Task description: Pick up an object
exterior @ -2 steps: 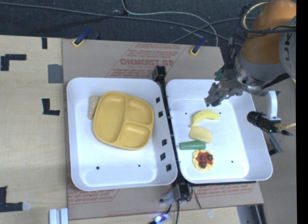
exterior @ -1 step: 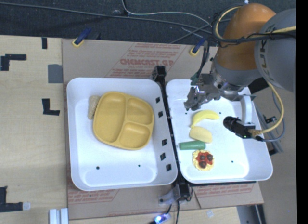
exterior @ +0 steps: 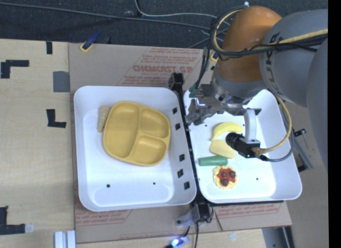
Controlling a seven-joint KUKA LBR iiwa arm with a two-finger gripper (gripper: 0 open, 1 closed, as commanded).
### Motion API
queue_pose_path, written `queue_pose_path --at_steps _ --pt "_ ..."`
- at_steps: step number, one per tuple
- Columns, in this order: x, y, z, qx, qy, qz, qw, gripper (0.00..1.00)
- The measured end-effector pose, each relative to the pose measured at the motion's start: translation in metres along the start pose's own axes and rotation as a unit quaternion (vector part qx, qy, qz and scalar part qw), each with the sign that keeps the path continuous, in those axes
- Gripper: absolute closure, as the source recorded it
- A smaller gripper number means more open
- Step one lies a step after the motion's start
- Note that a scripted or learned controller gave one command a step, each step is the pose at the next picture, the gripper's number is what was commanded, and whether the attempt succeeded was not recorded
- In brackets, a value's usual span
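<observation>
Nearest in the right bin (exterior: 266, 188) lies a small round toy pizza (exterior: 225, 177), yellow with red spots. It is flat and probably light and stiff. Sitting low on the floor, it gives little to pinch except its rim.

Just beyond it is a short green stick (exterior: 212, 160), lying crosswise. It looks like the easiest pick: narrow, rounded, likely light plastic, best taken across its middle. It may roll if nudged.

Next comes a pale yellow wedge (exterior: 219, 148), with a curved yellow piece (exterior: 226, 129) touching or overlapping it behind. Both look smooth and possibly slippery, and being this close together they may crowd a grasp.

The tool (exterior: 196, 112) hangs farther back, over bare floor near the bin's left wall, apart from all four things. Nothing is seen in it; I cannot tell whether it is released or clenched.

In the left bin (exterior: 133, 191) a yellow divided plate (exterior: 137, 133) is wide, stiff and shallow, graspable only at its rim. It partly covers a tan slab (exterior: 102, 118).
</observation>
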State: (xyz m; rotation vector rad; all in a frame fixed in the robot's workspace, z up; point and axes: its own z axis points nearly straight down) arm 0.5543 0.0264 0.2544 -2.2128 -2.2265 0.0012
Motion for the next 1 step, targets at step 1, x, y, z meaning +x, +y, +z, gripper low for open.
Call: queue_pose_path --at_steps 1 --pt "0.0414 -0.0106 0.0248 0.001 -0.001 0.001 1.0 1.0"
